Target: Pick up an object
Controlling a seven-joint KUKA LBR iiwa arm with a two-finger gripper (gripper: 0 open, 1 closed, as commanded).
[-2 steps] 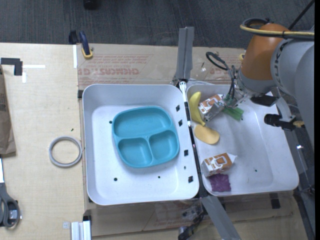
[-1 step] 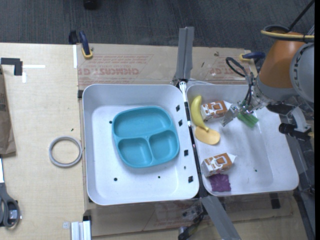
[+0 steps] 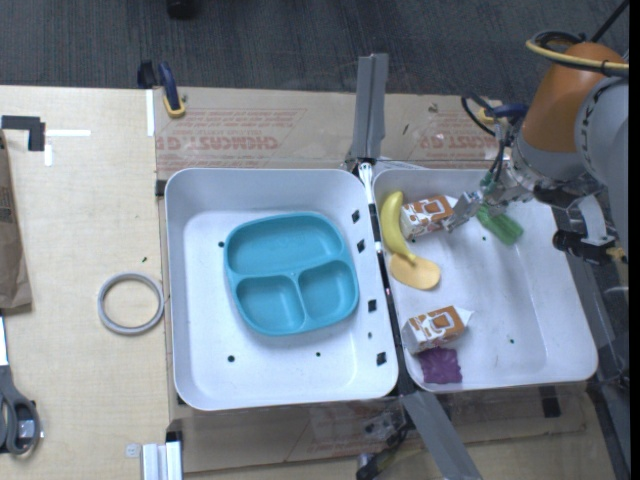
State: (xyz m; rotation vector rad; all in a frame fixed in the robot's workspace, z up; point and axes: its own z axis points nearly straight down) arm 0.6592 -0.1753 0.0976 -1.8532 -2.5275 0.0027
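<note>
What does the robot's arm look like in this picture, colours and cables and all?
The arm is bulky and rounded, with grey shells and a broad orange band above the wrist. A yellow cable with a dark one beside it loops over the orange part, and thinner wires run along the wrist. The gripper is slim, pale grey metal.

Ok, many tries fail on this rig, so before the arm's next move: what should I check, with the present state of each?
1. Pincer over the right bin: ok, near its back edge.
2. A target within reach: ok, the upper carton lies beside the pincer, the green object just to its right.
3. Something held between the fingers: cannot tell.
4. Crowding: not ok, the banana touches that carton.
5. Easier targets: ok, the lower carton and purple object lie apart from the pincer.
6. Blue tray in the left bin: ok, away from the arm.
</note>
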